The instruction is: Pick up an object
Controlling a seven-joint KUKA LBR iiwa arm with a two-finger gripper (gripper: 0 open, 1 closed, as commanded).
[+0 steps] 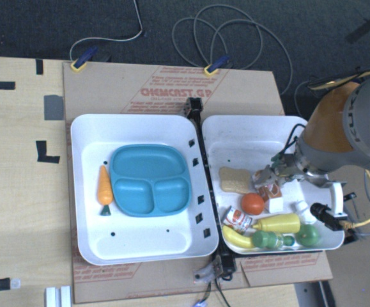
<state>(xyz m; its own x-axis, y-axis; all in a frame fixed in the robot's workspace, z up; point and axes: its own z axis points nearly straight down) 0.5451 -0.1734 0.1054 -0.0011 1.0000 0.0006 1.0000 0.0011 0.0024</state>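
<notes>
My gripper [269, 179] reaches down into the right bin [248, 128] from the right, its tip low among the objects. Just below it lies a red tomato-like ball [253, 203], and to its left a tan slice of bread [234, 180]. Along the bin's front sit a yellow bottle [278, 222], a banana [234, 237], a small red-and-white can [238, 219] and green round pieces [307, 235]. The arm's orange band [328, 117] sits above the wrist at the right.
The left bin [85, 139] holds a blue divided plate [150, 179] and an orange carrot [104, 187] beside its left side. A black divider clip line [200, 171] runs between the bins. Cables lie on the dark floor behind the bench.
</notes>
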